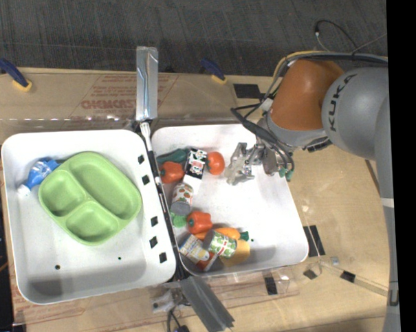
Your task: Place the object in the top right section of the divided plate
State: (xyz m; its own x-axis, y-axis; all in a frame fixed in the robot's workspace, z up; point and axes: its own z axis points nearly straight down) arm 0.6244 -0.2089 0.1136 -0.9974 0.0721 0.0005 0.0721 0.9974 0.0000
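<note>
The green divided plate (90, 196) lies in the left bin (34, 273), with two sections on its upper side and one below. My gripper (239, 164) hangs over the upper middle of the right bin (279, 221), just right of an orange-red ball-shaped toy (215, 163). I see nothing held in it. Beside that toy are a black-and-white carton (196, 162) and a red pepper toy (171, 172).
A blue object (37, 172) rests against the plate's upper left rim. Along the right bin's left side lie a small can (183, 194), an orange-red pepper (199, 221), a green bottle (222, 245) and small cartons (193, 249). A metal divider bar (147, 82) stands between the bins.
</note>
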